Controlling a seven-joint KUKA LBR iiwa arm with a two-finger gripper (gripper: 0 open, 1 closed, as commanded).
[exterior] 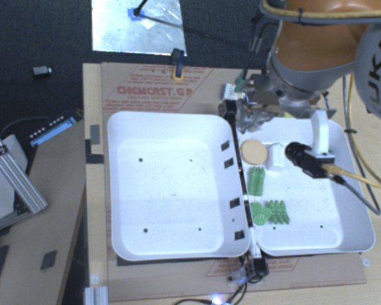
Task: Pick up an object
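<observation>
The right bin (343, 234) holds a tan round disc (254, 151), a small white block (276, 157) beside it, a green ridged stick (257, 182) and a green ribbed piece (270, 213) nearer the front. My gripper (246, 116) hangs low over the bin's far left corner, just behind the tan disc, and the wrist hides most of it. I see nothing held between its parts.
The left bin (120, 170) lies to the left, across a black hinged divider (240, 183). A black unit (305, 159) with a yellow cable hangs off the arm over the right bin. A blue and yellow clamp (177, 65) stands behind the bins.
</observation>
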